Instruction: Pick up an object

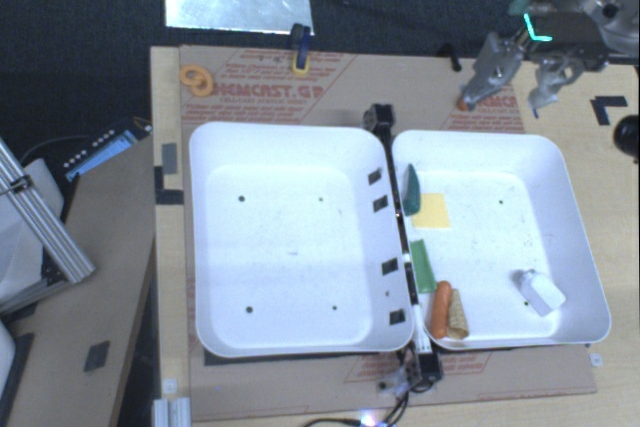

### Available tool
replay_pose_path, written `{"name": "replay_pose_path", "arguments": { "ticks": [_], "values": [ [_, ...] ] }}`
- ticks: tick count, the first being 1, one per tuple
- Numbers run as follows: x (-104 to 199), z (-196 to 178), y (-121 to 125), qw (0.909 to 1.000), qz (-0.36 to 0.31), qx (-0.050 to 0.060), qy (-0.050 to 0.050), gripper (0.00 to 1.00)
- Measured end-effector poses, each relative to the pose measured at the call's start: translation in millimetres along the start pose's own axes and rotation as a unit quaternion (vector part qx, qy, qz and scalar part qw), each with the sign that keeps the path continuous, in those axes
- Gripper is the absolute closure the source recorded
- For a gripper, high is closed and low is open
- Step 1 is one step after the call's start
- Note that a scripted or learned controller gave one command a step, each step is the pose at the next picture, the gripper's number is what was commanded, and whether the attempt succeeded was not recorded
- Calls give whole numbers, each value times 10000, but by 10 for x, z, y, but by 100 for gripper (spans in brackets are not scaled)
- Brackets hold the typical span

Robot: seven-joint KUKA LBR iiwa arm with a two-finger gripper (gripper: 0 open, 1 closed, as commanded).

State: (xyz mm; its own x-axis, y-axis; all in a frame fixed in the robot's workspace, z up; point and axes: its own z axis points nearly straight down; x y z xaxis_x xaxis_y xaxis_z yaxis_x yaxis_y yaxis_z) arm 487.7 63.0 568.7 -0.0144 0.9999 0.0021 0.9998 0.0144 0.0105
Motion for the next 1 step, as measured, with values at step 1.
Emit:
{"name": "replay_pose_path", "arguments": {
  "ticks": [1],
  "values": [
    [-2,-115,6,10000,-10,-16,2,100]
  ]
}}
